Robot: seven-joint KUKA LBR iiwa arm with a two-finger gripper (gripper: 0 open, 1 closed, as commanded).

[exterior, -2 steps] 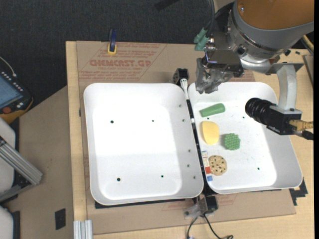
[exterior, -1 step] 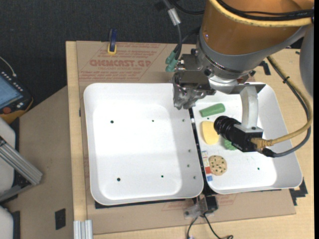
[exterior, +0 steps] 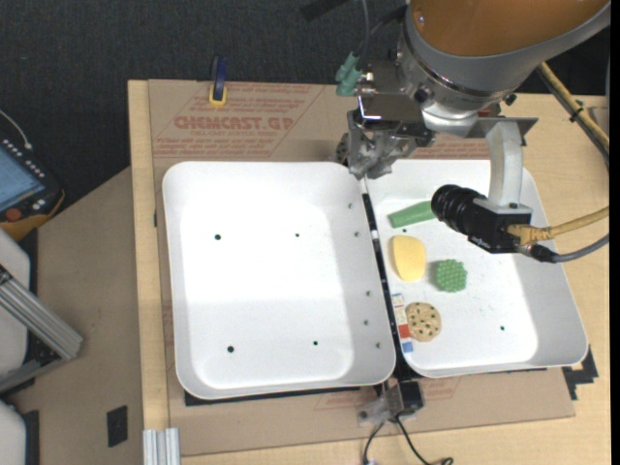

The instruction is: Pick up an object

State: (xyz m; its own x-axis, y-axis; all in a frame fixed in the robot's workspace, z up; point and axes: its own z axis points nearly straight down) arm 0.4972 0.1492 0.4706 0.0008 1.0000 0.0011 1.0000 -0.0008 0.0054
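The right bin holds a green flat bar, a pale yellow rounded piece, a green knobbly ball and a round cookie-like disc. My gripper hangs at the far end of the divider between the two bins, above and left of the green bar, away from all the objects. Nothing shows between its fingers. The arm's orange band and grey wrist cover the upper right of the view.
The left bin sits beside the right one, sharing a black divider strip. A black cylindrical attachment with a yellow cable juts over the right bin. Cardboard lies under both bins; a blue-yellow clamp stands at the back.
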